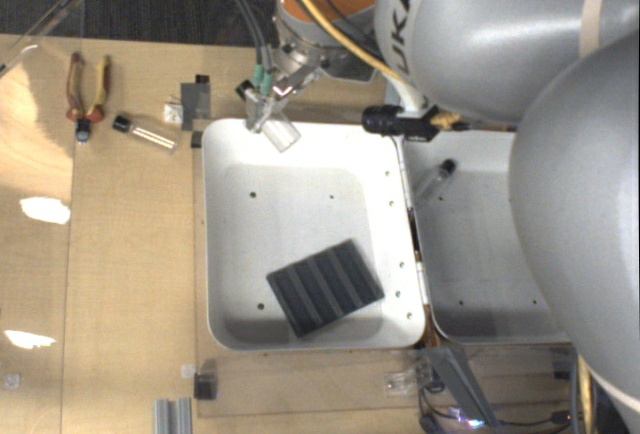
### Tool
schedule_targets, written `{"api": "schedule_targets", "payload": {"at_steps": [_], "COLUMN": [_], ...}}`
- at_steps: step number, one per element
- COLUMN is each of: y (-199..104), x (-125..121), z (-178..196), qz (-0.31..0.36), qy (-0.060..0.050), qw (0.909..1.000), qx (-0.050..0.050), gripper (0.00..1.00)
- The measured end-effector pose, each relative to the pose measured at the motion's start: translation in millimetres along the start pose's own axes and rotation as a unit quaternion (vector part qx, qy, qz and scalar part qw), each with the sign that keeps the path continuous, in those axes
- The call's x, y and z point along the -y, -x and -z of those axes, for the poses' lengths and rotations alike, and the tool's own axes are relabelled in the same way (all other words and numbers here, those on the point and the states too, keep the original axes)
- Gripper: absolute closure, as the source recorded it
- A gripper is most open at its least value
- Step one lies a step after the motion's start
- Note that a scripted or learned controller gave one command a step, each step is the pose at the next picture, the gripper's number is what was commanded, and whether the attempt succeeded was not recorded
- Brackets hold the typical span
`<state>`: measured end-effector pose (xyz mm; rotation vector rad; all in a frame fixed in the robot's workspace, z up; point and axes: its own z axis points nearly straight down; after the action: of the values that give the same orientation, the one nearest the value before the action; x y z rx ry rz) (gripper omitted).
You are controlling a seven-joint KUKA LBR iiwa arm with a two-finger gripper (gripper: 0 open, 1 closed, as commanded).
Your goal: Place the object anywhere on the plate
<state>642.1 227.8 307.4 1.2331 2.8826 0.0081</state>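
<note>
Where the grey arm (480,12) bends down from the right, the jaws hang over the far left corner of the left bin (206,222), right above its rim. Whether they are released or clenched I cannot tell, as the wrist and its cables crowd them. A small pale translucent piece (281,134) shows just beneath them, touching the rim; I cannot tell whether it is gripped or merely close by.

Well apart from the jaws, the black ribbed slab (325,288) lies flat on the floor of the same bin. It is close to the near wall, a little right of the middle, and turned at a slant to the bin's sides. Nothing touches it.

Beside this bin, the right bin (480,252) holds a small dark-tipped pin (440,174) near its far left corner.

On the worktop (130,252) left of the bins lie red-handled pliers (86,88), with a clear vial with a black cap (145,131) nearer the bin. A small black block (197,98) stands just beside the bin's far corner.
</note>
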Motion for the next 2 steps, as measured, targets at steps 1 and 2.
{"api": "schedule_targets", "payload": {"at_steps": [1,2], "y": [-32,0], "x": [33,6], "z": [-35,-162], "qz": [-0.007,-0.094], "qy": [-0.002,-0.003], "qw": [1.0,0.9955], "qx": [-0.001,-0.002], "gripper": [1.0,1.0]}}
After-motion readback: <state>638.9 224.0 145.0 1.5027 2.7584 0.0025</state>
